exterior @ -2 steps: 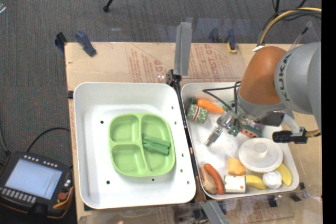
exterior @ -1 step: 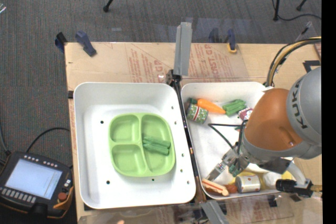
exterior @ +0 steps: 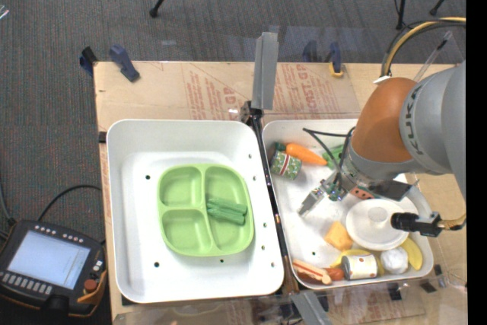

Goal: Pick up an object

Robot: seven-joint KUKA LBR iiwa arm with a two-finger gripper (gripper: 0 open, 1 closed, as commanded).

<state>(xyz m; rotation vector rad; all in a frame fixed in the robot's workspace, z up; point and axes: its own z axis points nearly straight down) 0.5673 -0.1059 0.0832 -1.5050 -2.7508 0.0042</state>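
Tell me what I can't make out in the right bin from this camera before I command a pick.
- Fingers of the gripper: small and blurred, so open or shut is unclear.
- Right bin floor under the arm: hidden by the wrist.
- Banana: partly covered by the white plate.
- Can label: too small to read.

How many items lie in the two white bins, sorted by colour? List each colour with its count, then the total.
Green: 2 (divided green plastic tray, green bean pod)
Orange: 2 (orange toy carrot, orange wedge)
White: 2 (round white lid, white ball)
Yellow: 1 (yellow banana)
Printed cans: 2 (green-labelled can, tin can)
Pink: 1 (hot dog)
Total: 10
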